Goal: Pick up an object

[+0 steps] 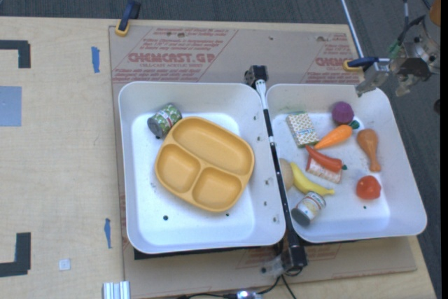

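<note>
While the jaws [383, 82] hang over the right bin's [399, 220] far corner, can't tell if they're open. Carrot [334, 136], banana [308, 181], tomato [368, 187] sit inside.

The brown board [175, 56] under the bins reads "CHEMCAST GP" in red letters.

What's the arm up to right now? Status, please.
Gripper above right bin's far corner, nothing seen in it. Toys untouched; purple ball nearest. Nothing in the way.

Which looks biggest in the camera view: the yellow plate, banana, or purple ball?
1. Yellow plate
2. Banana
3. Purple ball
</note>
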You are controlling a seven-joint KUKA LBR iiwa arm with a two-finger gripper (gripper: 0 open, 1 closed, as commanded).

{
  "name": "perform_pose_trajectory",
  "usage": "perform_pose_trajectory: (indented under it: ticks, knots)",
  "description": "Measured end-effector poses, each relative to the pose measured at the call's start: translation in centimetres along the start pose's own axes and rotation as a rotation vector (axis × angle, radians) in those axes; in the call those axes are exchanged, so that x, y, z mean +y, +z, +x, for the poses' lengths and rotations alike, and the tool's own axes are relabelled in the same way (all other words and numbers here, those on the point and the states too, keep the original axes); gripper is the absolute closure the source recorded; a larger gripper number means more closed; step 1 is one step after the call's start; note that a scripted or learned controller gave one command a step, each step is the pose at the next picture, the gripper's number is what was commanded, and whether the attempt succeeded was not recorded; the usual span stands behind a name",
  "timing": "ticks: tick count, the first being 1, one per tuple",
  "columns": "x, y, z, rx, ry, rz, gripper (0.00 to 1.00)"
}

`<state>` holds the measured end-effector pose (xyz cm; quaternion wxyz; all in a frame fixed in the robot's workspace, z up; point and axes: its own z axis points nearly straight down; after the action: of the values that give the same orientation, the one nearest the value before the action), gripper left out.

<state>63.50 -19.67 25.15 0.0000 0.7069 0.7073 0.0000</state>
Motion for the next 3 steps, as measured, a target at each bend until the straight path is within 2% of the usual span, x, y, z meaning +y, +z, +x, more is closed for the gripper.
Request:
perform_pose_trajectory:
  ticks: [1, 2, 3]
  knots:
    - [-4.2, 12.7, 3.6, 0.000, 0.000, 0.000, 0.00]
    - [-6.9, 16.5, 7.2, 0.000, 0.000, -0.004, 0.00]
    - [-6.8, 15.5, 7.1, -0.002, 0.001, -0.008, 1.00]
